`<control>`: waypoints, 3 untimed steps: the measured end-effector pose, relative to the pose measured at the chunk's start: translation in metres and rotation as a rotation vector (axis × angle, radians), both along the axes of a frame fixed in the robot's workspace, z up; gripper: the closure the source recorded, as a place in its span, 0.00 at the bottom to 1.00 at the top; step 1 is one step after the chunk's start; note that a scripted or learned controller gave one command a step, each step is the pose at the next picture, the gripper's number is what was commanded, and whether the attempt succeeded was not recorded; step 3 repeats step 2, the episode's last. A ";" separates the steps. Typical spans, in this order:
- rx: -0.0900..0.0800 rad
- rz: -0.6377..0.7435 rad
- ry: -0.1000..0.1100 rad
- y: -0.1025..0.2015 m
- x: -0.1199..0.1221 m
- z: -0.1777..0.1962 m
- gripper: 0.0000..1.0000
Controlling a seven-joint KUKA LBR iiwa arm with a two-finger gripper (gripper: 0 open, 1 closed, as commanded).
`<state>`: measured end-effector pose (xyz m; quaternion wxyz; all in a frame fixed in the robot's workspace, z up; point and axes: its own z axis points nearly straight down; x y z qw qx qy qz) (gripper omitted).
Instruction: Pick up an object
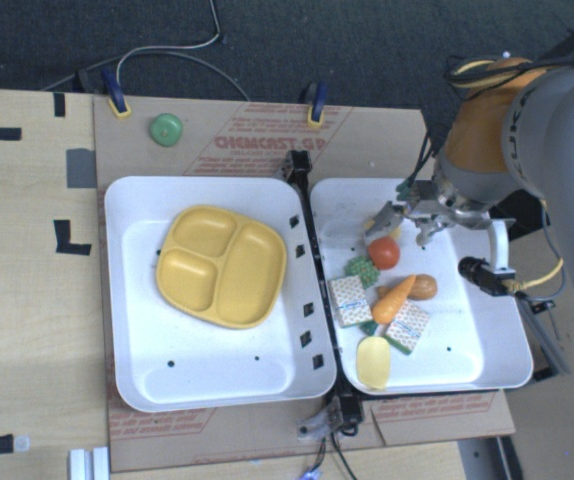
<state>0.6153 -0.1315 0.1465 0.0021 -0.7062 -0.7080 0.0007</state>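
Lying in the right bin (487, 358), the toy foods are all still down: a red tomato (385, 254) nearest the pincer (408, 220), a green piece (361, 271) beside it, then a carrot (393, 299) with a brown piece (422, 287) touching its tip, two patterned packets (350, 300) (407, 328) either side of the carrot, and a pale yellow piece (373, 361) near the front rim. Nothing is lifted, so the pick has yet to be made.

The pincer hangs over the back of that bin, just behind the tomato, its two fingers spread apart with nothing between them (whether they touch the bin floor I cannot tell). I judge the arm to be in the approach, the tomato being the likeliest target. What is left: coming down around one item, closing, and raising it clear.

The left bin (137, 348) holds a yellow divided plate (221, 265). Behind the bins, a green ball (166, 129) sits on the table (27, 298).
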 end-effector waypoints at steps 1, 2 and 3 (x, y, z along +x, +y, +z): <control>-0.003 -0.001 -0.006 0.016 -0.003 -0.060 0.00; -0.004 0.000 -0.010 0.016 -0.001 -0.050 1.00; -0.004 0.000 -0.010 0.016 -0.001 -0.050 1.00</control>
